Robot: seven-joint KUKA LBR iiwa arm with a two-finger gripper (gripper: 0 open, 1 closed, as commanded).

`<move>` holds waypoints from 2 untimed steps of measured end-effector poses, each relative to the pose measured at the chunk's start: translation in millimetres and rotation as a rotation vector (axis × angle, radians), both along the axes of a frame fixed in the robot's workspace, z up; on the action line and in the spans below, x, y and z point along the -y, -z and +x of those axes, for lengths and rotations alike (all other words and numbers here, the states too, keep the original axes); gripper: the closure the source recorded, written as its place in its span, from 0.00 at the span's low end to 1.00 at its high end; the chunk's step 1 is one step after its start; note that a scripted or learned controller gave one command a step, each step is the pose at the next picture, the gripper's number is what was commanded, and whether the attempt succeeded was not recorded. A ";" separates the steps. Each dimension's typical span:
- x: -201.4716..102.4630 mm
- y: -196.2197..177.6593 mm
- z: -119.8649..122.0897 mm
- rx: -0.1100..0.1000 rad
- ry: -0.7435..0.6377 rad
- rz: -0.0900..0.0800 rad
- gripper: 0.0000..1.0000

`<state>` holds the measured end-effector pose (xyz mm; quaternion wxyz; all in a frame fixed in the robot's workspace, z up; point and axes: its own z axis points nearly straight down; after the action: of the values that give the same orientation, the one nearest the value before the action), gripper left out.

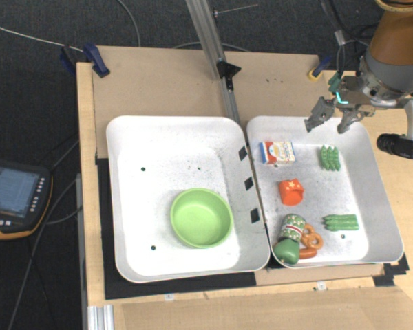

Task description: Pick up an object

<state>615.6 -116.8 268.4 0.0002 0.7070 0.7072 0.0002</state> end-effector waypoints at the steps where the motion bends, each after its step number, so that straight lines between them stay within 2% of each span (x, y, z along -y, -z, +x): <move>1: 0.0 0.1 0.0 0.000 0.000 0.000 0.00; 2: -3.8 44.0 -5.8 -0.003 -0.001 0.000 0.00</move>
<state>609.9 -113.0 224.3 -0.0011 0.7068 0.7074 -0.0009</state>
